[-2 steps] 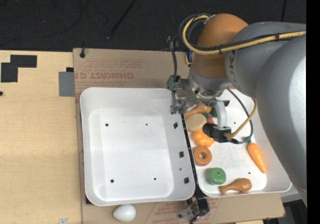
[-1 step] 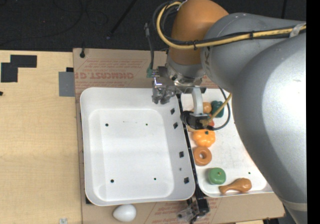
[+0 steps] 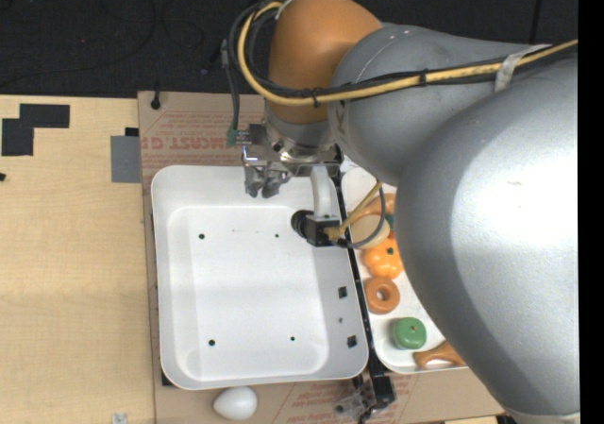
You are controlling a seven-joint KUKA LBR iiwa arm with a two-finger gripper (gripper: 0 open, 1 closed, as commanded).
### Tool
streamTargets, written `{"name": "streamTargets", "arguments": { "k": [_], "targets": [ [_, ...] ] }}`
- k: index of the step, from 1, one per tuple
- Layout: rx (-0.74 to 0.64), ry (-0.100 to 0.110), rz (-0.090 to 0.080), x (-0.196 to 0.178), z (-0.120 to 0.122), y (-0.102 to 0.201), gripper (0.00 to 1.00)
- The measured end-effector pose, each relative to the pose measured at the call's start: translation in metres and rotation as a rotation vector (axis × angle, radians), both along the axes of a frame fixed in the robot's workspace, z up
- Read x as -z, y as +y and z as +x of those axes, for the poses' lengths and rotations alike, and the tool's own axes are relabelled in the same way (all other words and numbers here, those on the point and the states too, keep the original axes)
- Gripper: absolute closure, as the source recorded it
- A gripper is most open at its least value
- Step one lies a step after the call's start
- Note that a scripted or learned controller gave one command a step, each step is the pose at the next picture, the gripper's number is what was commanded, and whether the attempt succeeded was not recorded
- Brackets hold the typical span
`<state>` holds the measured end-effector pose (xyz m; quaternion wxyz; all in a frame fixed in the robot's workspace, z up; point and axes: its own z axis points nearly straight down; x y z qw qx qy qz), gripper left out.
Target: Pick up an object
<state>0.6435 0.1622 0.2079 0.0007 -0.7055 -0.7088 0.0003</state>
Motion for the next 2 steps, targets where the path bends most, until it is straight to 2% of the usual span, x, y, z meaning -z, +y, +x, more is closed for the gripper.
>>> {"name": "streamTargets", "arguments": {
  "k": [1,2],
  "targets": [
    [-0.004,0.005,0.002,0.003,-0.033,0.083,1.0],
    [0.004,-0.017,0.004,-0.189,-0.028,0.067,1.0]
  ]
}}
